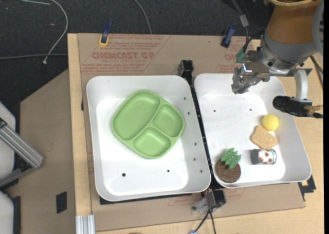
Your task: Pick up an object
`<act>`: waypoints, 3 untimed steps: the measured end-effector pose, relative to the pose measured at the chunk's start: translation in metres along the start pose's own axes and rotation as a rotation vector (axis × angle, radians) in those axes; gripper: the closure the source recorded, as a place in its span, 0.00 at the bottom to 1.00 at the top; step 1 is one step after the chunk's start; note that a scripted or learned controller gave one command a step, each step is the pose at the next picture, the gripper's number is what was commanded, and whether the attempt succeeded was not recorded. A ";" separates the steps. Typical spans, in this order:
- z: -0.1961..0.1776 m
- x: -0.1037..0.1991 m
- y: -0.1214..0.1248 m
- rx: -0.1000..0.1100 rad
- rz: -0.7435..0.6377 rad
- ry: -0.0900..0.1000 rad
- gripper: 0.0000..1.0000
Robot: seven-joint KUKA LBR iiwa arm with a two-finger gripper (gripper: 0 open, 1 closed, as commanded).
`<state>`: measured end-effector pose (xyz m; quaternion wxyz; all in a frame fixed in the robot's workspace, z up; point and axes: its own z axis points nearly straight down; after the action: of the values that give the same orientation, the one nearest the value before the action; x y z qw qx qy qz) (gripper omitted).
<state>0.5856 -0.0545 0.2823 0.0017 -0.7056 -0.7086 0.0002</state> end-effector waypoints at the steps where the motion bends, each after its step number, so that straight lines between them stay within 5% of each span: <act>1: 0.015 0.047 -0.026 0.002 -0.001 0.001 1.00; 3: 0.046 0.144 -0.054 0.002 0.000 0.000 1.00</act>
<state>0.5307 0.0889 0.2363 0.0025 -0.7057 -0.7085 0.0012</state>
